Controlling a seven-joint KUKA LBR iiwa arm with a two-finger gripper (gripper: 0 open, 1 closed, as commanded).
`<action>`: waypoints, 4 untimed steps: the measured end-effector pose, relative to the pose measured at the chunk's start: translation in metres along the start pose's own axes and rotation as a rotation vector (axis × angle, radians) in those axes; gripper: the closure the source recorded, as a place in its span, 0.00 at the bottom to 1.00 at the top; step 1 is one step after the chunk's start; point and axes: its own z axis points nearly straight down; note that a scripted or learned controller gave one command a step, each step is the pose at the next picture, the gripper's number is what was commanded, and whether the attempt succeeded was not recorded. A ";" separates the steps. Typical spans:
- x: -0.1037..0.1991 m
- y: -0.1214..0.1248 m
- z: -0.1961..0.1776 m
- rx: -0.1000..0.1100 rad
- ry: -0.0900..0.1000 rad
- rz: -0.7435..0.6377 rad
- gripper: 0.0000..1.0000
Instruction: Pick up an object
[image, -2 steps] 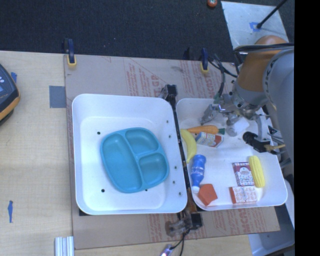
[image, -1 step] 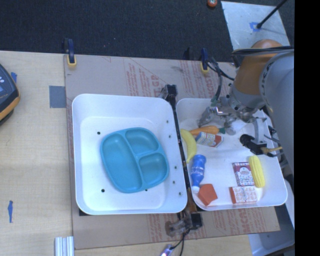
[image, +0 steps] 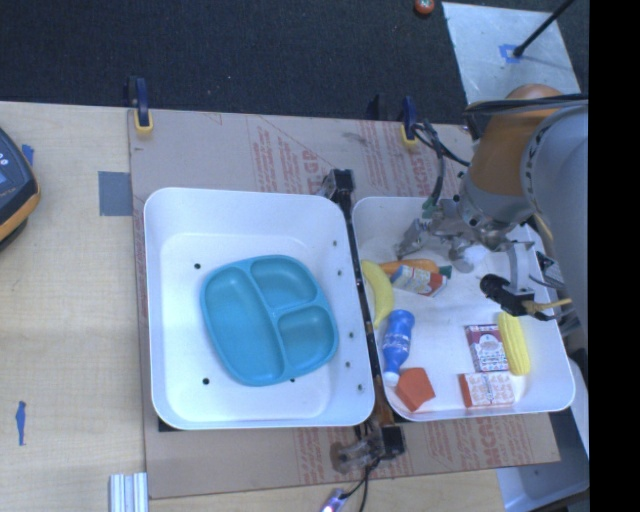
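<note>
Your pincer (image: 437, 243), whose grip I cannot tell, hovers just above the orange packet (image: 418, 275) beside the banana (image: 378, 289), so it could nudge the packet against the banana and miss

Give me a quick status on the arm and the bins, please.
Gripper low over right bin, nothing seen held. Nearest: orange-and-white packet, banana. Blue bottle and corn lie apart.

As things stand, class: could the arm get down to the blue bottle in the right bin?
Probably yes. The blue bottle lies uncovered by the bin's left wall, though a banana and an orange block crowd its ends.
</note>
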 end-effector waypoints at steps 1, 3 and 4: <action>0.003 -0.013 0.000 0.000 -0.001 0.000 0.00; 0.025 -0.049 0.001 0.001 -0.001 -0.001 0.00; 0.027 -0.045 0.000 -0.002 -0.001 -0.002 0.00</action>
